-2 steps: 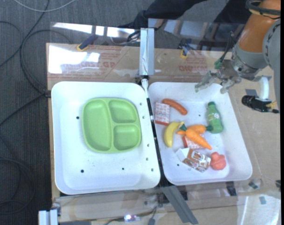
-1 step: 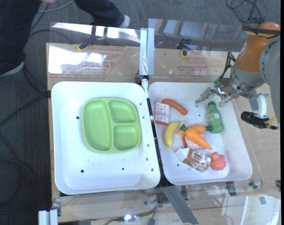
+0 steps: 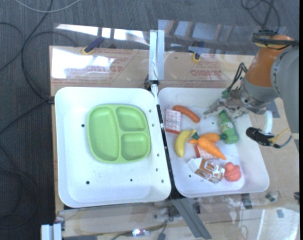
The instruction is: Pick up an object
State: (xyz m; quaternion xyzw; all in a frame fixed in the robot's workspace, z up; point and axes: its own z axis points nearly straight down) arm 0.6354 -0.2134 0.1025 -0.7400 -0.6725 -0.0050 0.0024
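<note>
Nearest the lens, at the right bin's [image 3: 261, 181] front edge, lies a red toy [image 3: 232, 172] beside a brown-and-white packet [image 3: 210, 170]; at the back, the gripper [image 3: 226, 105] hangs spread and released over a green bottle [image 3: 227, 128], seemingly just clear of its top, though the slant blurs this; the bottle is glossy, labelled, lying lengthwise; left of it lie a carrot [image 3: 209, 144], banana [image 3: 182, 141], sausage [image 3: 187, 113], red-white packet [image 3: 173, 121]; farther left, a green divided plate [image 3: 118, 133].
</note>
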